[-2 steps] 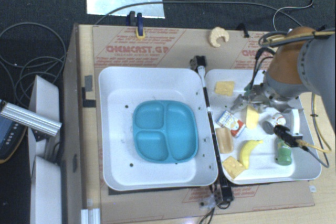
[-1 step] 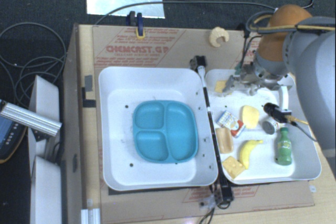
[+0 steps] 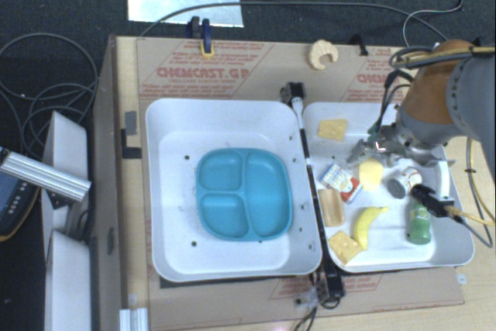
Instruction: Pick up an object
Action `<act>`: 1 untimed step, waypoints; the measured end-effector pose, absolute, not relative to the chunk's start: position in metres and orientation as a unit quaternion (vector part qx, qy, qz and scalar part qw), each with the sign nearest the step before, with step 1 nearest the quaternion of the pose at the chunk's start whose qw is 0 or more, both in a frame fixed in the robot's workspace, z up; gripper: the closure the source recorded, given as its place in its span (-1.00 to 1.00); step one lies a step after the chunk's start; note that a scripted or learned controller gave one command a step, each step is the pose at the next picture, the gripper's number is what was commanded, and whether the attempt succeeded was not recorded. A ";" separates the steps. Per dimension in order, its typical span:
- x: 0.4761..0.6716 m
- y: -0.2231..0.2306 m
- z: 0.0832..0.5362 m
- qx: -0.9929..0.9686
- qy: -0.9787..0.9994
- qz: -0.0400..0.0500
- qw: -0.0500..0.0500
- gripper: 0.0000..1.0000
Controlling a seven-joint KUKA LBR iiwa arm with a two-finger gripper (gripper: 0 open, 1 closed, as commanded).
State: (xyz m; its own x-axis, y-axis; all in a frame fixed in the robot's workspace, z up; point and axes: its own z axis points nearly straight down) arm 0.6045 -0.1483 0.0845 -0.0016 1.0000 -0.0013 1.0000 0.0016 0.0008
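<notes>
The right bin (image 3: 457,244) holds several objects. A yellow lemon-like ball (image 3: 371,173) lies near its middle. Around it are a small white and red carton (image 3: 339,178), a banana (image 3: 367,222), a bread piece (image 3: 331,207), a yellow cheese wedge (image 3: 344,246), a flat cheese slice (image 3: 333,129), a small can (image 3: 403,184) and a green bottle (image 3: 419,222). My gripper (image 3: 374,149) hangs low over the bin, just above and behind the yellow ball. I see nothing clearly between its tips.
The left bin (image 3: 170,128) holds a blue divided plate (image 3: 242,192). A croissant-shaped object (image 3: 323,53) lies on the cardboard behind the bins. Cables run from the arm over the right bin's far corner.
</notes>
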 end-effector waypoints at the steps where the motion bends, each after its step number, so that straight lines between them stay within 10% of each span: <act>1: 0.593 -0.136 0.084 0.706 0.708 0.000 0.000 -1.00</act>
